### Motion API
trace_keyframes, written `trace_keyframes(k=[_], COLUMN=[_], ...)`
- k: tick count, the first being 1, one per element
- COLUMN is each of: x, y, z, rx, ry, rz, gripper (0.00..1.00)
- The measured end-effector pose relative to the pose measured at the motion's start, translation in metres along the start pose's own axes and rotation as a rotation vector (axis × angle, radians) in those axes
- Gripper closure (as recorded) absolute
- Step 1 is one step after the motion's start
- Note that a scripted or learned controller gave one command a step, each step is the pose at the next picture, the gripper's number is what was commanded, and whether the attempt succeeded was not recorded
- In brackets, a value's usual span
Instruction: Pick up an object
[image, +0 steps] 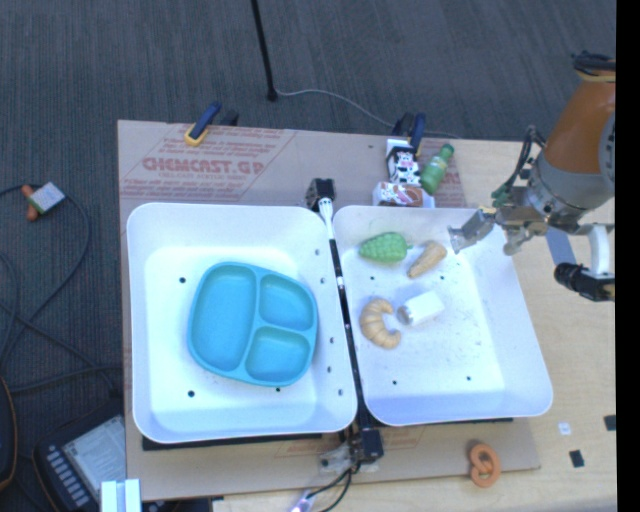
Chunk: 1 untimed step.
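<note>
The right bin (500, 380) holds a green leafy toy (385, 247), a tan oblong piece (427, 259), a croissant-shaped toy (380, 323) and a white block (422, 307). My gripper (490, 236) hangs over the bin's upper right corner, right of the tan piece and apart from it. It is open, one finger (466, 234) pointing left and the other finger (515, 243) to its right, with nothing between them.
A blue three-part plate (252, 323) lies in the left bin (150, 380). Behind the bins stand a green bottle (435, 168) and a small carton (402, 182). An orange ring toy (484, 463) lies on the bench in front. Blue clamps (205, 122) grip the back edge.
</note>
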<state>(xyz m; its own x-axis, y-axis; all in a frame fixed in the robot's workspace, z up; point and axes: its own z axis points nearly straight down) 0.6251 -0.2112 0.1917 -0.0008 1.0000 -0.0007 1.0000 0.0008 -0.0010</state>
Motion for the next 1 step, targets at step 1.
trace_keyframes(k=[1], x=[0.042], y=[-0.0396], z=[0.1034], rx=[-0.005], ry=[0.0], rz=[0.0], gripper=[0.0])
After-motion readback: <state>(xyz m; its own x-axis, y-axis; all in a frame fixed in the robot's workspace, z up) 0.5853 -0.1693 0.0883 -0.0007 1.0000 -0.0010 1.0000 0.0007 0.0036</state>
